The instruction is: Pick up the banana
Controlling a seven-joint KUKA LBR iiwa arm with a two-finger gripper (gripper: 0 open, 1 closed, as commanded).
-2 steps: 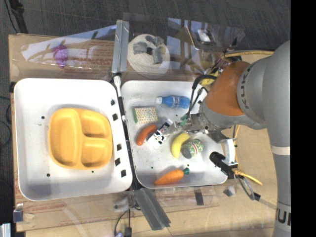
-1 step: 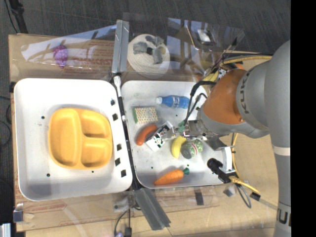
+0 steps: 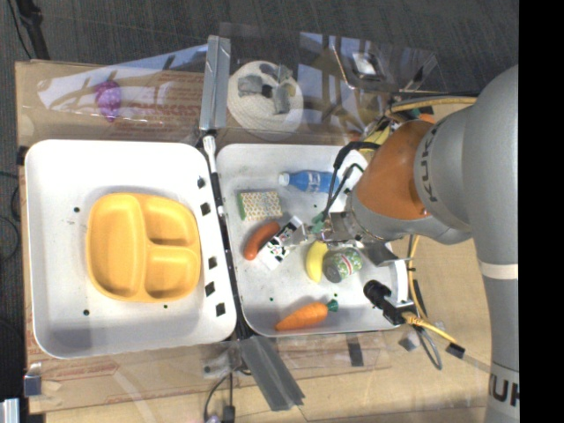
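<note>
The banana [image 3: 314, 261] lay in the right bin [image 3: 264, 291], near its middle, showing as a short yellow shape with a green-and-grey ball [image 3: 343, 264] touching its right side. The gripper [image 3: 328, 230] hung just above and slightly behind the banana, at the end of the arm [image 3: 397, 183], whose orange band and grey bulk covered the bin's right part. From this angle the claw's state could not be told; nothing yellow was seen inside it, so the banana looked ungrasped and resting on the bin floor. The step in hand seemed to be the approach, with the tool nearly over its target but not yet on it. Other things crowded the spot: a small black-and-white piece [image 3: 280, 243] and a sausage [image 3: 261, 239] just to the left, a patterned block [image 3: 260, 204] and a bottle [image 3: 308, 181] farther back, a carrot [image 3: 305, 316] near the front wall. The left bin [image 3: 53, 201] held a yellow tray [image 3: 145, 245], well apart from all this. The next move probably called for a small shift toward the front of the bin to centre over the banana, then a straight descent and a close across its narrow width. The ball was the likely trouble, since it could be caught along with the banana or nudge it aside.
</note>
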